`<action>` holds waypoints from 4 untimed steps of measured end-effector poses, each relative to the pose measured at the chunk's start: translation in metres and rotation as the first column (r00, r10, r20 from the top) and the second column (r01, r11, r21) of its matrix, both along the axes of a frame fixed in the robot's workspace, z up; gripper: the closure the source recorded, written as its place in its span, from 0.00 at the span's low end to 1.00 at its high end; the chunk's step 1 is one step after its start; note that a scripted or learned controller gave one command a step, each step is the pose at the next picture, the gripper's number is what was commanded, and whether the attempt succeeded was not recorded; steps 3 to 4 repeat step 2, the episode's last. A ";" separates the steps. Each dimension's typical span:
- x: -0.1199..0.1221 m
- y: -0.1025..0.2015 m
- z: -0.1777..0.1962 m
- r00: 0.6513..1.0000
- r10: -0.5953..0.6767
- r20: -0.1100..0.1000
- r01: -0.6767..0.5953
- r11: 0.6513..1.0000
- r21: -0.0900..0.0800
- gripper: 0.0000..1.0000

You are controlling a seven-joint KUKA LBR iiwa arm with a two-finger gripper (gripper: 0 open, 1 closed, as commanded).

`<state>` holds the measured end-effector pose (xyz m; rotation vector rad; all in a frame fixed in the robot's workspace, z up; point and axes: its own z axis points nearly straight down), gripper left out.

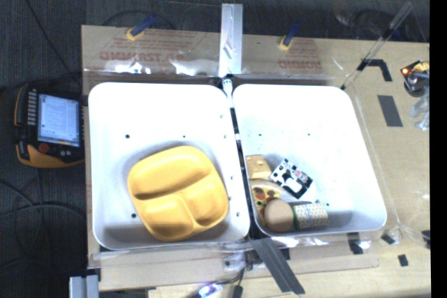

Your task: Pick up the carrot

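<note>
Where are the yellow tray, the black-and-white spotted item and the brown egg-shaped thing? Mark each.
yellow tray [178,190]: camera view, middle ridge.
black-and-white spotted item [292,177]: camera view, its top face.
brown egg-shaped thing [277,215]: camera view, rounded top.

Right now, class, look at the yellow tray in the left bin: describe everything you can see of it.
The yellow tray is a rounded, glossy plate that looks like plastic, divided by raised ridges into three compartments: one long section across the upper side and two smaller ones below. It lies flat, right side up, turned slightly askew, in the lower middle of the left bin. It holds nothing. It rests on the bin's floor, its lower right edge close to the wall beside the right bin.
</note>
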<state>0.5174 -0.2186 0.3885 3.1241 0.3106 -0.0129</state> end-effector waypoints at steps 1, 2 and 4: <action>0.001 0.000 0.007 1.000 0.002 -0.007 -0.002 1.000 -0.001 1.00; 0.003 0.000 0.014 1.000 0.005 -0.014 -0.005 1.000 -0.002 1.00; 0.003 0.000 0.014 1.000 0.005 -0.014 -0.005 1.000 -0.002 1.00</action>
